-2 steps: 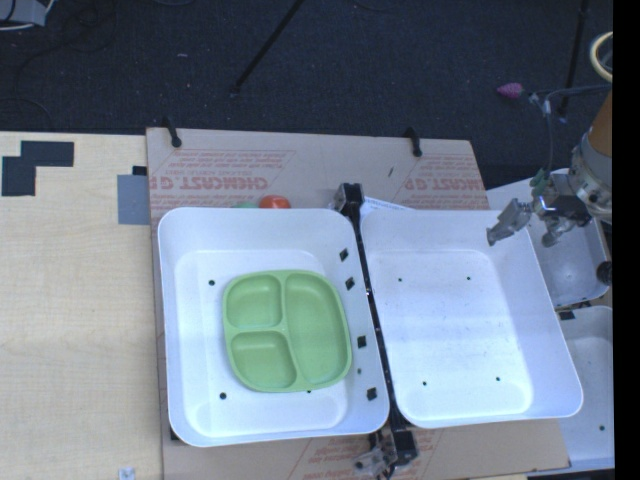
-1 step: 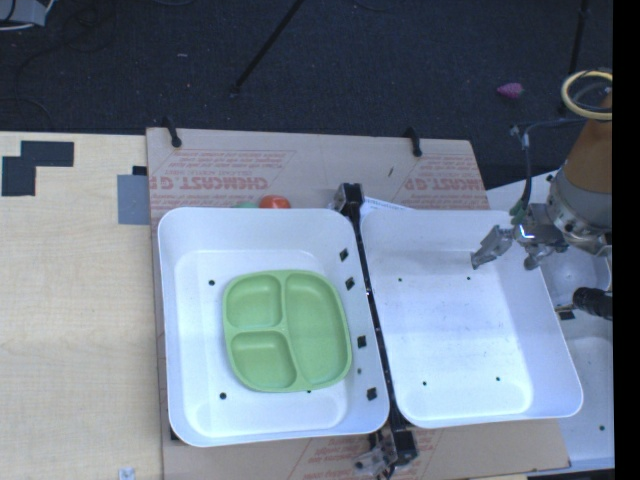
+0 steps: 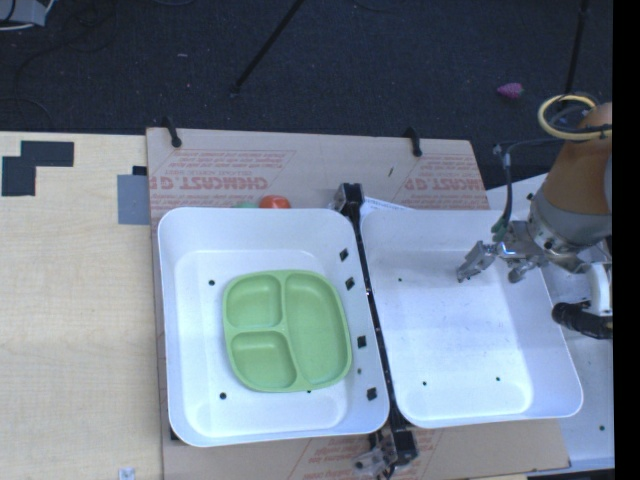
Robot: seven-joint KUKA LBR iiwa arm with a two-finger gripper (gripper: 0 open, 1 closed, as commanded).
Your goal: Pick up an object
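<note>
A light green plate (image 3: 287, 329) with three compartments lies flat in the middle of the left bin (image 3: 190, 268). My gripper (image 3: 490, 272) hangs over the upper right part of the right bin (image 3: 470, 368), far from the plate. Its two grey fingers (image 3: 472, 265) are spread apart with nothing between them. The grey arm with its orange band (image 3: 578, 173) comes in from the right edge.
A small red-orange object (image 3: 274, 203) and a bit of green (image 3: 243, 205) peek out behind the left bin's far wall. A black divider with clips (image 3: 362, 298) runs between the bins. Cardboard (image 3: 300, 173) lies under both bins, and a wooden bench top (image 3: 70, 318) extends to the left.
</note>
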